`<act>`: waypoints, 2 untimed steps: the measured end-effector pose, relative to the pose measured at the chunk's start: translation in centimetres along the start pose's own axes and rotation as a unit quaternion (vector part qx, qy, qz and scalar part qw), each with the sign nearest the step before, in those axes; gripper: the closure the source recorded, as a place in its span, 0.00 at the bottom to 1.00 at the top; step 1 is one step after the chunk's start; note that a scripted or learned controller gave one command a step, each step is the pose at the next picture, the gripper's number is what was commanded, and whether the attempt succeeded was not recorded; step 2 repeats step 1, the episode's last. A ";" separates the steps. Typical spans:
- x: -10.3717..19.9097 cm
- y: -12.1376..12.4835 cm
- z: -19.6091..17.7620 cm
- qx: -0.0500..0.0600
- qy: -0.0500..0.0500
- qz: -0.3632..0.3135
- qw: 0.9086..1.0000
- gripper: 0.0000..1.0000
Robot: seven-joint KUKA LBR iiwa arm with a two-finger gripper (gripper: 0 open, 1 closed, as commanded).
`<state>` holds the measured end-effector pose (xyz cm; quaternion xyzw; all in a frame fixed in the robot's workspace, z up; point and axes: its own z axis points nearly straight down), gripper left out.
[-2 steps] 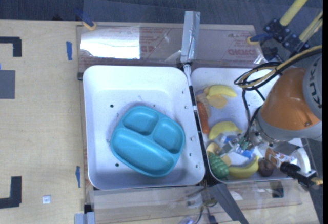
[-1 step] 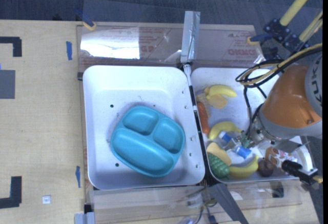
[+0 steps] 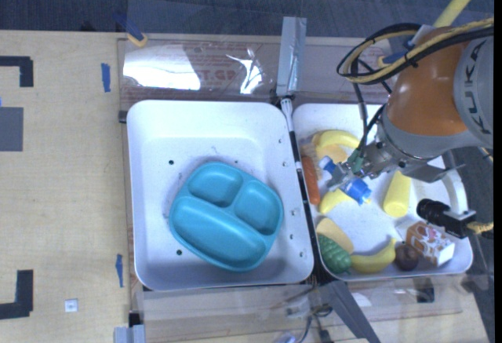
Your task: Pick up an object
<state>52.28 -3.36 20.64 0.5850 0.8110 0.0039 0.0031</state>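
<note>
The hand hangs low over the right bin, in the middle of the toy food. I cannot tell if it is gripping anything. Blue bits show at its tip, and a small blue block sits just under it.

The arm above the hand is round and smooth, with a shiny orange band.

There are two white bins, both shallow with rounded corners. The left bin holds one blue plate. The plate is smooth plastic, oval, with three dips in it.

The right bin holds the things to pick. Left of the hand lies a thin orange carrot. Above the hand is a curved yellow piece. Right of the hand is a pale yellow block. Below the hand lies one yellow banana, bent like a smile, and a bumpy green thing touches its left end. A dark round lump sits beside the banana's right end.

The surface left of the bins is light wood.
</note>
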 end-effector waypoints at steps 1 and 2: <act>2.4 -3.0 0.3 0.006 0.001 0.101 0.995 1.00; 2.4 -3.0 0.3 0.006 0.001 0.101 0.995 1.00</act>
